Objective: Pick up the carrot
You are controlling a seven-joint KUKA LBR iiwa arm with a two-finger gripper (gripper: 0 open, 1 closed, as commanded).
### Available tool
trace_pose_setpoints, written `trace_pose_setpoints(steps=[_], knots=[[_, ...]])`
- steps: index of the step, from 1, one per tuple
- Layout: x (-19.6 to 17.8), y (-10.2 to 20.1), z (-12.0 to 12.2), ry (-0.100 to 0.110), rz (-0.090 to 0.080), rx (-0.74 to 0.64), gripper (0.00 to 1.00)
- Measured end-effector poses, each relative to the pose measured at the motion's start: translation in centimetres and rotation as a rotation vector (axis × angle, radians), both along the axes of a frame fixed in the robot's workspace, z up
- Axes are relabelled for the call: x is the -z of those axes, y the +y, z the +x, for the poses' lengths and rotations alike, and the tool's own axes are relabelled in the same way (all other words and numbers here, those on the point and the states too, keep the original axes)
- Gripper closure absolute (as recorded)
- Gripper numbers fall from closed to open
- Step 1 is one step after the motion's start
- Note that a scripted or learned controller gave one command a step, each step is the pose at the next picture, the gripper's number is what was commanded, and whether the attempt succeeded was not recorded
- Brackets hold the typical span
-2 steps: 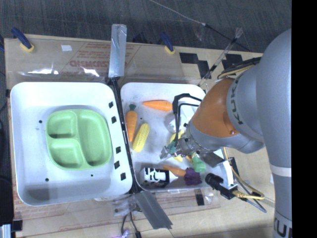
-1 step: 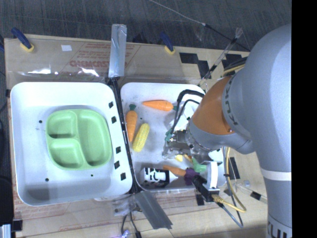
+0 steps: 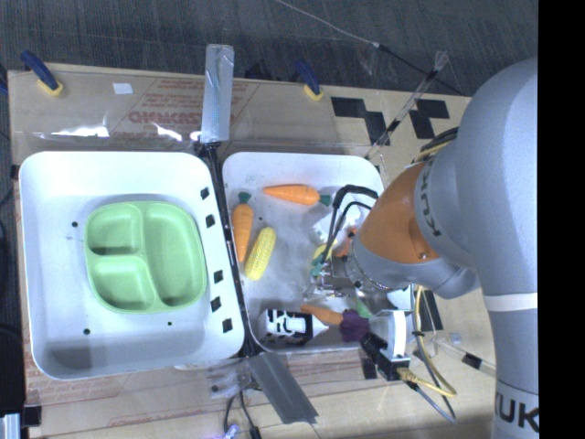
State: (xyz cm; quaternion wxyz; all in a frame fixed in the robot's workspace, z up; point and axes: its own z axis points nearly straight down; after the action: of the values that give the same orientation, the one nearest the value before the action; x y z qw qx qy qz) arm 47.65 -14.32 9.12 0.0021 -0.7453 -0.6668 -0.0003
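Observation:
Two carrots lie in the right bin (image 3: 274,165). One carrot (image 3: 292,194) lies crosswise near the back wall, its green top pointing right. The other carrot (image 3: 241,230) lies lengthwise along the left wall, beside a yellow corn cob (image 3: 260,251). A smaller orange piece (image 3: 322,313) rests near the front wall, touching a purple item (image 3: 353,324). My gripper (image 3: 324,274) hangs over the middle-right of this bin, below the orange wrist band. It is right of the corn and just above the small orange piece. The wrist hides much of it.
The left bin (image 3: 37,245) holds a green divided plate (image 3: 146,254). A black and white object (image 3: 288,324) sits at the right bin's front left corner. Cables loop off the wrist over the bin's right rim. The arm covers the bin's right side.

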Motion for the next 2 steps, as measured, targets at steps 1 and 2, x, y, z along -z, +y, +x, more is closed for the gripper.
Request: trace_pose_setpoints(steps=[1,2], knots=[[0.0,-0.7,0.0,0.001,-0.002,0.272,1.0],[-3.7,1.4,0.0,0.002,-0.002,0.396,1.0]])
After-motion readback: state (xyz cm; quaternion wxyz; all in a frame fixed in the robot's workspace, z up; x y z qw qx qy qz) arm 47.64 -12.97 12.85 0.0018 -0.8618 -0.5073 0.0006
